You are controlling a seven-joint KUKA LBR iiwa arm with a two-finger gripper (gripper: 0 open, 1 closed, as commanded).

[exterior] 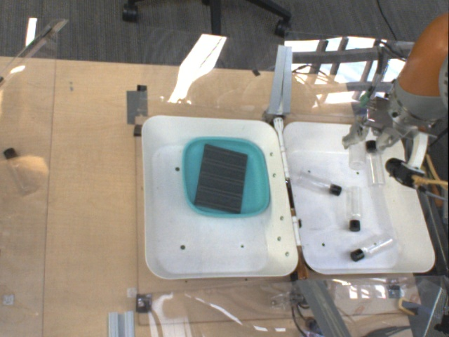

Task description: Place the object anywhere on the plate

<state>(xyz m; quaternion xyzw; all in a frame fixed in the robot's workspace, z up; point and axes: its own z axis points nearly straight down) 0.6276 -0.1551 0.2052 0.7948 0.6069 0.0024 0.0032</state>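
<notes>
Dark ribbed block (222,178) lying flat on teal plate (260,188), centre of left bin (161,209). Three clear capped tubes in right bin (414,248): one at 9 o'clock (319,184), one at centre (354,208), one at 6 o'clock (370,249). Hand (374,140) over right bin at 12 o'clock; finger state cannot be told.

Teal plate (259,188), dark grey ribbed block (222,178), white bins (161,209), clear black-capped tubes (320,184)
</notes>
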